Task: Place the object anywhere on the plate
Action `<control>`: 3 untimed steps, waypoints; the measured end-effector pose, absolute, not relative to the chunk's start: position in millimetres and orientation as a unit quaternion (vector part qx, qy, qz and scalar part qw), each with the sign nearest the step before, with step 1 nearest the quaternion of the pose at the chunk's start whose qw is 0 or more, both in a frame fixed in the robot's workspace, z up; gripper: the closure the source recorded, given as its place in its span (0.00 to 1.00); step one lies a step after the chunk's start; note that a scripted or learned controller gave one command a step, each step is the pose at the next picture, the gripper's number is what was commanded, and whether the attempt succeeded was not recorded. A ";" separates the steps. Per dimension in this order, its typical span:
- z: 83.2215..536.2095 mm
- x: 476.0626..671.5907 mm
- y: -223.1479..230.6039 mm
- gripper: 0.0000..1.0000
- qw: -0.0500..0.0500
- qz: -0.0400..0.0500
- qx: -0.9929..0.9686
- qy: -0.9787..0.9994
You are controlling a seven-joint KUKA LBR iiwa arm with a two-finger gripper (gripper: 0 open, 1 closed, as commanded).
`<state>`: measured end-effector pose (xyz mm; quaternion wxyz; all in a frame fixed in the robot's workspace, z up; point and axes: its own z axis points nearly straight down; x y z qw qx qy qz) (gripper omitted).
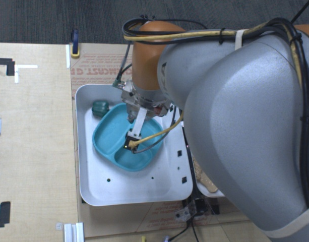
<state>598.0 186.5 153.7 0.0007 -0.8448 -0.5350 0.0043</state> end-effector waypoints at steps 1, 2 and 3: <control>323.6 563.3 211.7 1.00 -0.001 0.002 -0.905 -0.426; 233.8 581.1 228.0 1.00 0.000 0.004 -0.903 -0.430; 286.3 529.3 206.8 1.00 0.000 0.004 -0.879 -0.477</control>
